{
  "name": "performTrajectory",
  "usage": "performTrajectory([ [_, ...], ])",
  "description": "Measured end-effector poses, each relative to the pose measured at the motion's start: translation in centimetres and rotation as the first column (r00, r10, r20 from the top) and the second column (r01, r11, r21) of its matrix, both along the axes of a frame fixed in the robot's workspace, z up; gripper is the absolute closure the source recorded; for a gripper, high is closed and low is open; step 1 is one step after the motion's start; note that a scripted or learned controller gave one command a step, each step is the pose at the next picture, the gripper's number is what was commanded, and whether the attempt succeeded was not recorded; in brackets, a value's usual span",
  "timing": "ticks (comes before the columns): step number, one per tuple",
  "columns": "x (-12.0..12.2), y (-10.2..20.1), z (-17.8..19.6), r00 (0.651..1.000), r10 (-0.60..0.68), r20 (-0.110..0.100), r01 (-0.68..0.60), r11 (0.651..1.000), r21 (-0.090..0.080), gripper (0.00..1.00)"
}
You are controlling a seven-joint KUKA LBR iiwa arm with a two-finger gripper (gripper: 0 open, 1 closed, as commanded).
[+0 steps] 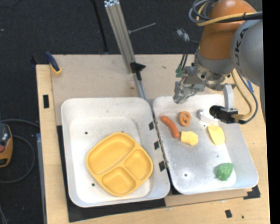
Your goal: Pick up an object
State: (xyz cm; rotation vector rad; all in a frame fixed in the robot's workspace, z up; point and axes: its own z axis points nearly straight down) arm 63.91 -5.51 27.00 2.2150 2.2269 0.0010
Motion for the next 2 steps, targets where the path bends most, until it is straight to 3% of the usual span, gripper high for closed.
performTrajectory([
  [2, -4.3, 10.5, -1.0, 1.000, 0.002, 0.000, -0.002, 1.000, 0.001, 1.00],
])
